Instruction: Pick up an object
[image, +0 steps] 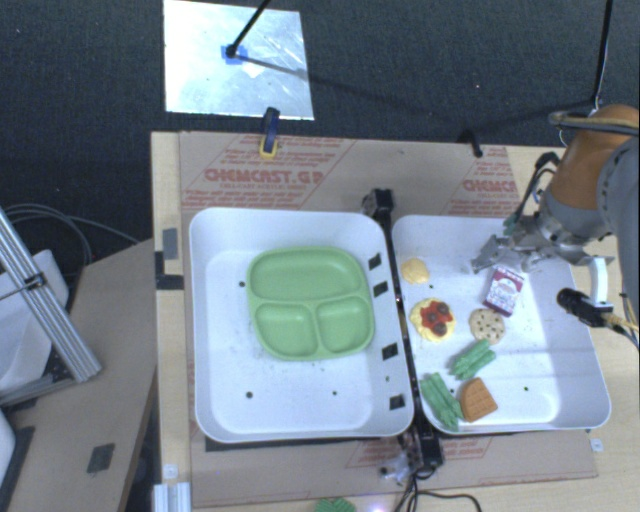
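The gripper is seen low in the right bin, just above the red-and-white packet; whether its fingers are open cannot be told.

We see a small red-and-white packet lying tilted in the right bin's upper half, just beside a cookie.

Bright, even overhead light — white bins near blown out. Hard glare off the foil sheet up top. Soft short shadows under the food. Slightly grainy, mildly soft throughout — dark floor swallowing detail.
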